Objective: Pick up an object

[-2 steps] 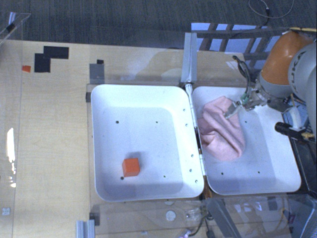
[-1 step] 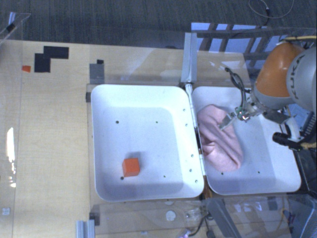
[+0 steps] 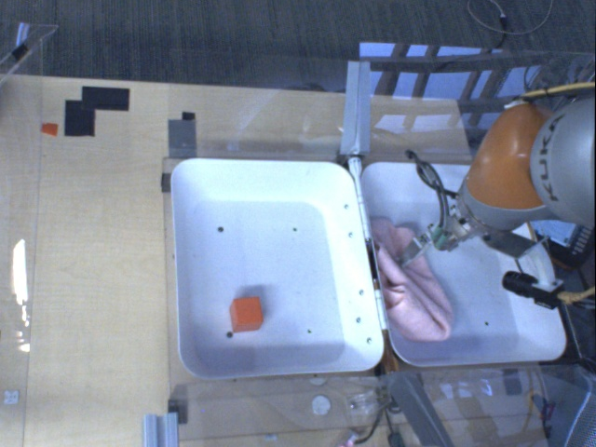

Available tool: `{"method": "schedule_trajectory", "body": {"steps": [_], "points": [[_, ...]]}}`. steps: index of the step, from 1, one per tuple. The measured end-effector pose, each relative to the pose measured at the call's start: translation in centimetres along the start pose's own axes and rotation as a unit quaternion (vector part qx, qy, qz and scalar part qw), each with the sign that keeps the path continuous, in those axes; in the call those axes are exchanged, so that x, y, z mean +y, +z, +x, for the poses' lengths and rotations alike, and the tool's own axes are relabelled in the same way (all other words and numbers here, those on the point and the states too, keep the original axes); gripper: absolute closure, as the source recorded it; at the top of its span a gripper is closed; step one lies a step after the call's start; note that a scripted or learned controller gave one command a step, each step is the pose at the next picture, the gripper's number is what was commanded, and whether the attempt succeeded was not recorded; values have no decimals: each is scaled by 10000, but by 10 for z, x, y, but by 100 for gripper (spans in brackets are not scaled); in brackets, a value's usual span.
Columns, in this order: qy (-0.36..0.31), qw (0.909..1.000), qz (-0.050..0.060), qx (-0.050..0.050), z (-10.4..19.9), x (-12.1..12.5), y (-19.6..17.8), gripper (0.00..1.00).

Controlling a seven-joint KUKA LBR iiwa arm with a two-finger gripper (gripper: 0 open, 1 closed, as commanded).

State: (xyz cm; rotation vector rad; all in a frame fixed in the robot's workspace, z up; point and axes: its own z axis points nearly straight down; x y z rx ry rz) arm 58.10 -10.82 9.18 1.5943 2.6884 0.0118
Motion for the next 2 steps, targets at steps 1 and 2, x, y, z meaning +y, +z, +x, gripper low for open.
{"method": "schedule_trajectory", "body": {"steps": [1,2], "points": [[562,9984,-7,-11,20,0,0,0],[547,9985,-55,-28,20,4,-13,100]]}}
